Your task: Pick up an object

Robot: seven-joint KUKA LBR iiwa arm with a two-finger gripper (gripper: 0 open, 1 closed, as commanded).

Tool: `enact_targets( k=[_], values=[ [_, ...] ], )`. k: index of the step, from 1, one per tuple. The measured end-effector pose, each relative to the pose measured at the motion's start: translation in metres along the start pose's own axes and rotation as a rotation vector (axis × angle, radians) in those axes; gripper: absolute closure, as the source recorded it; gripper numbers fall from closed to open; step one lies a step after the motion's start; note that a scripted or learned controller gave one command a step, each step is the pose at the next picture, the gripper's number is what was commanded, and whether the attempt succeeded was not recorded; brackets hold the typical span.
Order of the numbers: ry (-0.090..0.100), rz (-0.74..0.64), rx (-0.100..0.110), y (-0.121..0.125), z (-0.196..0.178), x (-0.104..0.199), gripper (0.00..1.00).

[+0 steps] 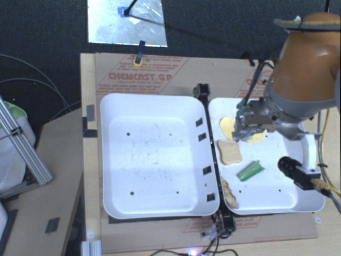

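My gripper [246, 128] hangs low over the right bin [277, 199], its dark metal body set above a pale yellow, rounded flat piece [228, 125] that lies near the bin's far left corner; my own hardware covers part of that yellow shape, and I cannot tell how my gripper is set or whether anything is in its hold. Just nearer the camera from it lies a slice of toast [230, 152], tan, roughly square with softened corners and a matte crumbly look. To the right of the toast sits a small green piece [250, 170], elongated and smooth, lying at a slant on the white floor. Against the bin's left wall, near its front corner, rests a thin brownish strip [230, 193] with a mottled surface (what it is I cannot make out). A black cylindrical part [294, 170] juts in from the right over the bin's rim. The left bin [154, 159] is smooth glossy white plastic with rounded corners and faint scuff marks. Both bins sit on a brown cardboard sheet [160, 71] printed with red lettering.
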State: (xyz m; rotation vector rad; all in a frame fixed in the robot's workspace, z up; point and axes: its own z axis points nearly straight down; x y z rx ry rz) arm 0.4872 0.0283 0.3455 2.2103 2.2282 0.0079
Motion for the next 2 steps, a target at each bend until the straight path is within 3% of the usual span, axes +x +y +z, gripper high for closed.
enact_targets(
  k=[1, 2],
  values=[
    [0.0, 0.001, 0.0, 0.0, -0.038, 0.015, 1.0],
    [0.002, 0.0, -0.004, 0.001, -0.106, 0.049, 1.0]
  ],
)
